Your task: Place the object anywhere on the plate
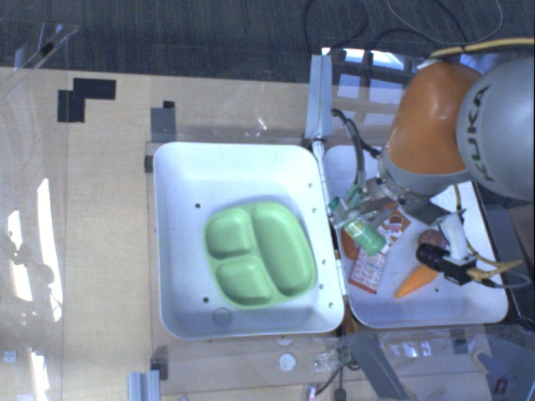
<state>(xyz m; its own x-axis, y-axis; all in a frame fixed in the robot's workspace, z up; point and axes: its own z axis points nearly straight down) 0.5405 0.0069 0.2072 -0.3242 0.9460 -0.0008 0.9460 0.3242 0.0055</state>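
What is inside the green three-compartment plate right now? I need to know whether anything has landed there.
The green three-compartment plastic plate in the left white bin shows bare green in all three wells. Whatever lies beneath the plate is covered.

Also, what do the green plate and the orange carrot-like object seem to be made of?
Green plate: likely moulded plastic, matte to satin, with soft rounded compartments and even colour. Carrot-like object: probably plastic or rubber toy food, uniformly orange; too small to tell further.

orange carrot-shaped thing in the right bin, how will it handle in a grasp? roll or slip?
The carrot tapers to a point, so it would likely roll in an arc. It looks smooth, probably a light plastic toy, so it may squirt out of the jaws. The red packet alongside could hinder a push.
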